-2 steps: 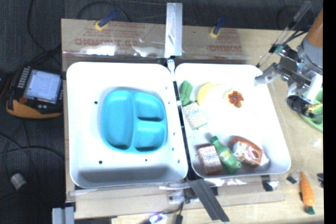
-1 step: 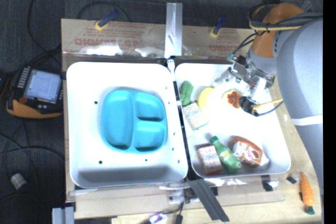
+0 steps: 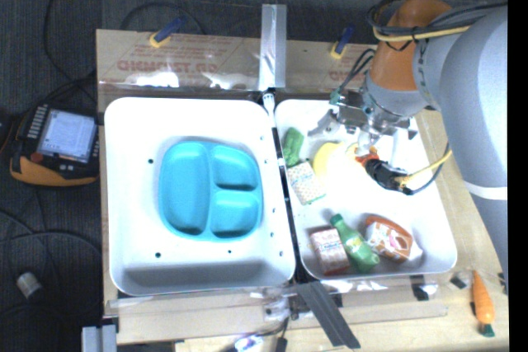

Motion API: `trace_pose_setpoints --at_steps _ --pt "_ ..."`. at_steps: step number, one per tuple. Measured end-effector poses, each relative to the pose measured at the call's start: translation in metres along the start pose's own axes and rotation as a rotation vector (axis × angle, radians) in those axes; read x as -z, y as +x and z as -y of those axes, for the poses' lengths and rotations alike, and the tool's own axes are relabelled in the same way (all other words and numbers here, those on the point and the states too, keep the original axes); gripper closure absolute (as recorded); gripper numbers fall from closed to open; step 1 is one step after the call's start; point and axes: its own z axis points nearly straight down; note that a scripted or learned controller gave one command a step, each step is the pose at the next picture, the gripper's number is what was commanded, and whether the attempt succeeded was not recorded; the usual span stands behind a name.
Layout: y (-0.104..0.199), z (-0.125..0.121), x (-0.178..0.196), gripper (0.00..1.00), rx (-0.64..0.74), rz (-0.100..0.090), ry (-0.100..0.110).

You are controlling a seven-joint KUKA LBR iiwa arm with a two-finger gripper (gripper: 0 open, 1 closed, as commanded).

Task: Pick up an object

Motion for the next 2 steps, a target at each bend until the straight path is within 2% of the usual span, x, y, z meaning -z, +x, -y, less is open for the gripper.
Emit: trace_pose_setpoints --at_steps 1,2 --pt "0.0019 0.0019 -0.0517 0.0 0.109 0.0 -0.01" --pt "0.0044 0.0013 -0.0418 1.0 0.11 -0.006 -0.011"
